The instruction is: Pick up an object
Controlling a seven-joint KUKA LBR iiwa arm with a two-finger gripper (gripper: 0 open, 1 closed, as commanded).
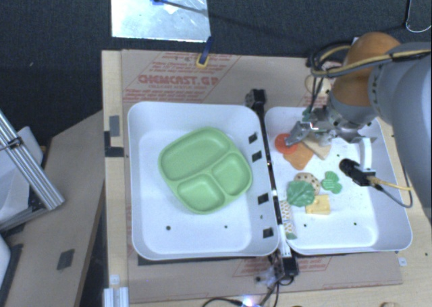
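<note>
gripper (304, 133): low in right bin (385, 231), upper-left part; fingers: cannot tell, too blurred | under and beside it: red round piece (283, 142), orange piece (298, 157), tan slab (318, 148), all touching | nearer front: green leaf shape (301, 193), small green piece (331, 181), yellow block (319, 205), spotted disc (306, 179) | left bin (148, 231): green divided tray (205, 169)

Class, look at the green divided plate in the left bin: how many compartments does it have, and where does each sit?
3. On the green plate, one large compartment spans the far side, one sits at the near side, one at the right nearest the bin divider. None looks hidden.
</note>
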